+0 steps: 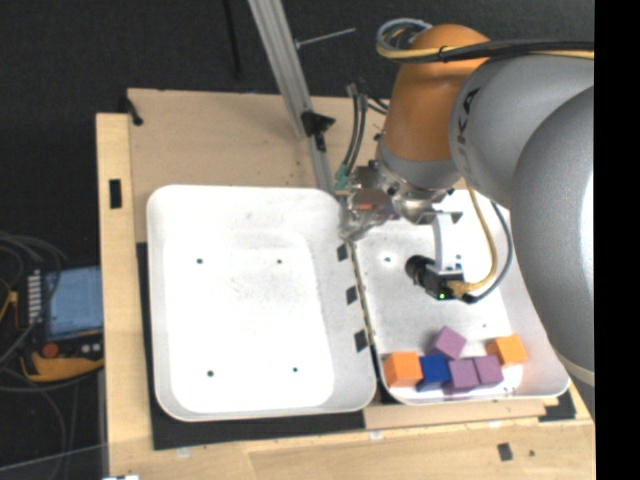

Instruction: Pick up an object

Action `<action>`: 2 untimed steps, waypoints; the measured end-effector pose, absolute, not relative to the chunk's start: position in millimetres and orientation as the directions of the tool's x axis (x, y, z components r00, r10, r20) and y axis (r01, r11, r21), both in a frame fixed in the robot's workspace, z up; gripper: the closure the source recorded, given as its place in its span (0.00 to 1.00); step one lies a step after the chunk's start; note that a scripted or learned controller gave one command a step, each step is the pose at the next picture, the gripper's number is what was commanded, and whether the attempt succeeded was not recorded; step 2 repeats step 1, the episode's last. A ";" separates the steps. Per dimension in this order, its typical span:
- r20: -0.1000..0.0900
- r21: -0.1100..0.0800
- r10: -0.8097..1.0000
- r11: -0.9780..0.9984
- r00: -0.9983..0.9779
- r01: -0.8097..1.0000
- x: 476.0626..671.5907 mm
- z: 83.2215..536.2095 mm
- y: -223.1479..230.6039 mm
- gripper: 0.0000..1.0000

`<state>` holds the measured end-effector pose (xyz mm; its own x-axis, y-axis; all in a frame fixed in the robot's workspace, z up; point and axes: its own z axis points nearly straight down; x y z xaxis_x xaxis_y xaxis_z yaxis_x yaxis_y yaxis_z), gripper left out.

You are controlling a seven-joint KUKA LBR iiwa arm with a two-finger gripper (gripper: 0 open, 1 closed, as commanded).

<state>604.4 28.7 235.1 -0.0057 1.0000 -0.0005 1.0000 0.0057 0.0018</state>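
Observation:
Several small blocks lie bunched at the near end of the right bin [395, 268]: an orange block [403, 368], a blue block [434, 370], three purple blocks [450, 343] [463, 373] [487, 368], and a second orange block [510, 349]. My gripper [362, 208] hangs under the orange wrist band at the far left corner of the right bin, close to the wall shared with the left bin. It is well away from the blocks, and I see nothing held in it.
The left bin [165, 268] sits beside the right one. A slanted metal pole [290, 78] rises behind the bins, close to the gripper. A black cable end [422, 270] hangs over the right bin. A blue device with cables [70, 303] lies off the bench's left.

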 end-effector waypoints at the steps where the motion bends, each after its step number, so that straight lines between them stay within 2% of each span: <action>1: 0.001 0.002 1.000 0.007 -0.007 1.000 620.1 239.2 69.7 1.00; 2: 0.001 0.002 1.000 0.007 -0.007 1.000 620.1 239.2 69.7 1.00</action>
